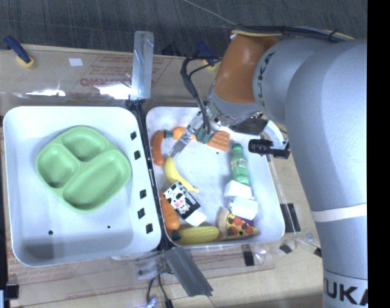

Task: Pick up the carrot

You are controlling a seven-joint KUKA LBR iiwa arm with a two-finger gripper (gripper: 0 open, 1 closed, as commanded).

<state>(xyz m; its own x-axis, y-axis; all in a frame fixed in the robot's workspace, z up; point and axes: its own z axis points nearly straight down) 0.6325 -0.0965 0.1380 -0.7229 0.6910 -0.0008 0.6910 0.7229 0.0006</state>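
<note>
Now, claw (194, 133): low at the right bin's (272, 191) top — grip state cannot be told.
Carrot (170, 215): lower-left wall (beside the banana (177, 173)).
Approach: descend upright — straddle its width.

A: What colours are in the right bin (276, 205)?
B: White bin; orange carrot (158, 147), yellow banana (175, 172), a black-and-white cow-patterned carton (181, 200), a green bottle (238, 164).
A: And the left?
B: A pale green plate (84, 167) in a white bin (20, 172).
</note>
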